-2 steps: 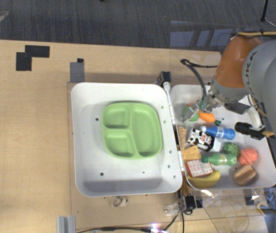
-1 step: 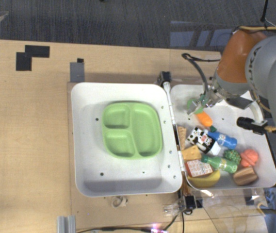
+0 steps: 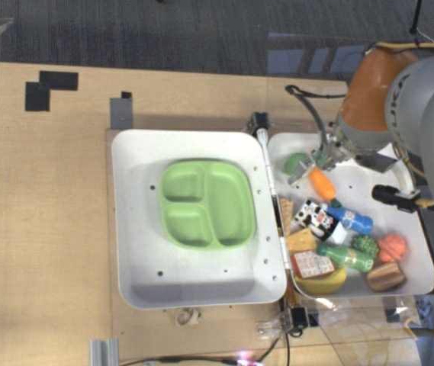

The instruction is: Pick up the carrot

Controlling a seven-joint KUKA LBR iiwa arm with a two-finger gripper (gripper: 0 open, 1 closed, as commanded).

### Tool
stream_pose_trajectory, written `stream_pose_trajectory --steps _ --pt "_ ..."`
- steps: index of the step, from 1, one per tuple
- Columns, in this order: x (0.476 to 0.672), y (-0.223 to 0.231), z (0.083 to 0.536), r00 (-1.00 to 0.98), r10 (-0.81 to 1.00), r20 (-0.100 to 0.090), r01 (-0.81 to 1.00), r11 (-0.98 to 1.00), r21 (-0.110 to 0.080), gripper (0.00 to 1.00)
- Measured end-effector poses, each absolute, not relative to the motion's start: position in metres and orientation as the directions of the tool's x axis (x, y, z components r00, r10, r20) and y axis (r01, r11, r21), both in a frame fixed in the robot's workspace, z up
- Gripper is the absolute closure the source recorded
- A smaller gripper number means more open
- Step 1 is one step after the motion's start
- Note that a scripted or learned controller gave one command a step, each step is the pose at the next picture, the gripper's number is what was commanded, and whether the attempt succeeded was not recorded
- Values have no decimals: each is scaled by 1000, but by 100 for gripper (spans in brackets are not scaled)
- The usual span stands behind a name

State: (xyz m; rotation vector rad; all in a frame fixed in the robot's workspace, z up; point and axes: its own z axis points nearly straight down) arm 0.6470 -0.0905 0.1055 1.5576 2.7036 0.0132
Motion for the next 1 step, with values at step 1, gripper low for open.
stream_pose_trajectory --steps 1 --pt "650 -90 119 -507 862 -22 861 507 26 100"
